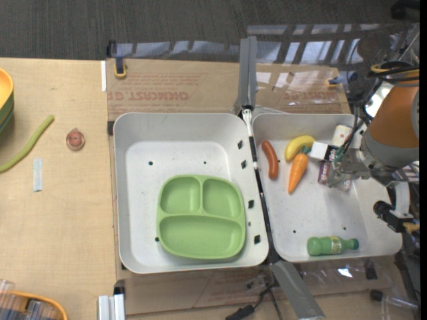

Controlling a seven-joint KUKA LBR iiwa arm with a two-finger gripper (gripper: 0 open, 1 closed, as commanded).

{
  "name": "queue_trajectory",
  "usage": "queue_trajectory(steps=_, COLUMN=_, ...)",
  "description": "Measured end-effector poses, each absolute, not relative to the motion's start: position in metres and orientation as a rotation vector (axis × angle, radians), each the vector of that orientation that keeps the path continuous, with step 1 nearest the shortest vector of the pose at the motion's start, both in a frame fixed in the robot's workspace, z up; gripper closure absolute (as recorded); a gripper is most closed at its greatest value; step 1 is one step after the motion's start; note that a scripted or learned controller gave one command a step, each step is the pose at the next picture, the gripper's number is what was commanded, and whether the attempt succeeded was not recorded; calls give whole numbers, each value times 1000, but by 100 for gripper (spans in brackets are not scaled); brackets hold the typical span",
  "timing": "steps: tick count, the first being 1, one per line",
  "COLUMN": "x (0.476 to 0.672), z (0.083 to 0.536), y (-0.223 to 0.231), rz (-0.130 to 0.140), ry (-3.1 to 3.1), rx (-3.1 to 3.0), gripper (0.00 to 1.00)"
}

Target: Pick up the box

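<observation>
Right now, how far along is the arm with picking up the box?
Done: the arm has reached into the right bin, and its gripper sits low at the small box beside the carrot and banana. In hand: closing in on the box; a secure grip isn't visible. Left: grasp it and lift it clear of the bin.
</observation>
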State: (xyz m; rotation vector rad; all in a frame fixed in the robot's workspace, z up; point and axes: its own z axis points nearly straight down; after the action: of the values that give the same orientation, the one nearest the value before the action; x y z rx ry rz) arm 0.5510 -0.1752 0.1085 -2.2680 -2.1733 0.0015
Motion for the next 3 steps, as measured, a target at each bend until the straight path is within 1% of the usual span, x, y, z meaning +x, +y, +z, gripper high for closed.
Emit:
queue_trajectory(steps=1, x=570, z=101, y=-197, rz=-11, ry=-2474, rx=-1957, gripper=0)
queue_trajectory(steps=2, x=607, z=101, y=-200, rz=-9, ry=-2383, rx=-2072, gripper=0)
queue_trajectory(steps=3, x=624, z=156, y=-160, rz=1, ry=-2543, rx=-1849, gripper=0)
